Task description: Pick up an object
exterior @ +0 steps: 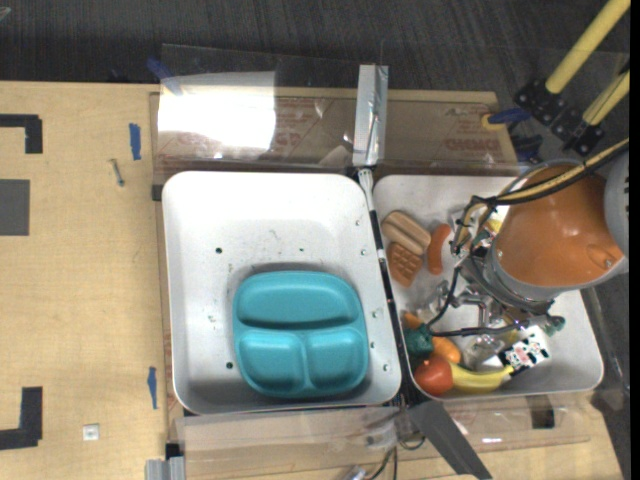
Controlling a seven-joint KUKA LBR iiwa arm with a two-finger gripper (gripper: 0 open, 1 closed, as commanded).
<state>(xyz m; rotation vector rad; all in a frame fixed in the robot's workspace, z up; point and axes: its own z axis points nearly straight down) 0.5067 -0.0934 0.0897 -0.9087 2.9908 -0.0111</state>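
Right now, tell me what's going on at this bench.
A grey arm with an orange band reaches in from the right and hangs low over the right bin. Its gripper sits just above a pile of toy food at the bin's near edge: a banana, a tomato and a carrot. A toy bread slice lies further back. I see nothing lifted yet. The left bin holds a teal divided tray.

Both bins look like smooth white plastic, semi-gloss; the teal divided tray is matt plastic. Toy banana and tomato read as glossy plastic. Bench top looks like matt tan cardboard or wood.
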